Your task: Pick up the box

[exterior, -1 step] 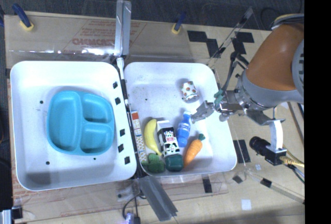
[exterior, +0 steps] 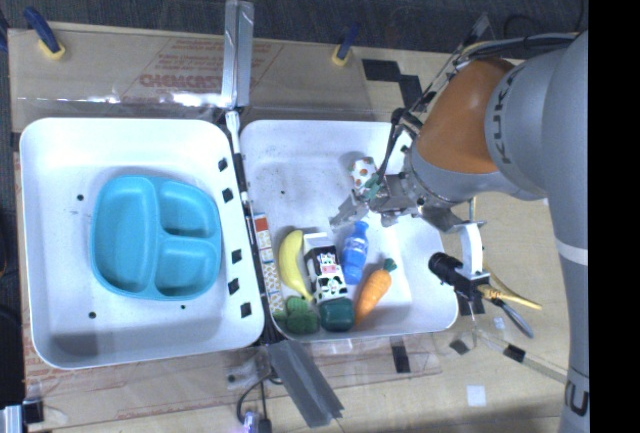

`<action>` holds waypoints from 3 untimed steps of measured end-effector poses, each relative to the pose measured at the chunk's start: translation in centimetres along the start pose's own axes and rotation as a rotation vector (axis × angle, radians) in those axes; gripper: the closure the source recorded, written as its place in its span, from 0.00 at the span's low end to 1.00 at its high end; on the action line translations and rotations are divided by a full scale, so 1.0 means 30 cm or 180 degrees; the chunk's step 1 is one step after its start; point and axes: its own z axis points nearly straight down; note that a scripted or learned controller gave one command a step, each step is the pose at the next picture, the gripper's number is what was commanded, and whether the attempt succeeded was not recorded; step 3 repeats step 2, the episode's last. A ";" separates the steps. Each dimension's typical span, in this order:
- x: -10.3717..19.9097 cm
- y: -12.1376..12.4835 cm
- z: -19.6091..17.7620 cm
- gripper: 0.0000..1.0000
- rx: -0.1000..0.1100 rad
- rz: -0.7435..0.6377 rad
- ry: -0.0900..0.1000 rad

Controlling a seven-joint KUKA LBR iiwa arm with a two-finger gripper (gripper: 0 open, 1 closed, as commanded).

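Leftmost, the shallow white plastic bin [exterior: 40, 221] at the frame's left holds a light-blue divided plastic tray [exterior: 155, 236] at its middle. Right of the divider, the second white bin [exterior: 300, 151] keeps its contents crowded along its lower edge: a yellow toy banana [exterior: 291, 261], a dark green lump [exterior: 300, 314], then the small black-and-white printed box [exterior: 327, 273], standing just beside a blue plastic bottle [exterior: 355, 249] and an orange toy carrot [exterior: 372, 290]. Further right, the grey arm's gripper [exterior: 372, 196] hangs above the bottle's top, up and right of the box; whether its jaws are spread or closed I cannot tell. The likely trouble is the crowding: the box is wedged between banana and bottle, so descending jaws could land on the bottle instead, or nudge neighbours and tip the box away.
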 end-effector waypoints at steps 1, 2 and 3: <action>-0.116 0.206 0.201 0.00 -0.0011 -0.0076 -0.0001; -0.113 0.208 0.166 1.00 -0.0011 -0.0090 -0.0001; -0.113 0.208 0.166 1.00 -0.0011 -0.0090 -0.0001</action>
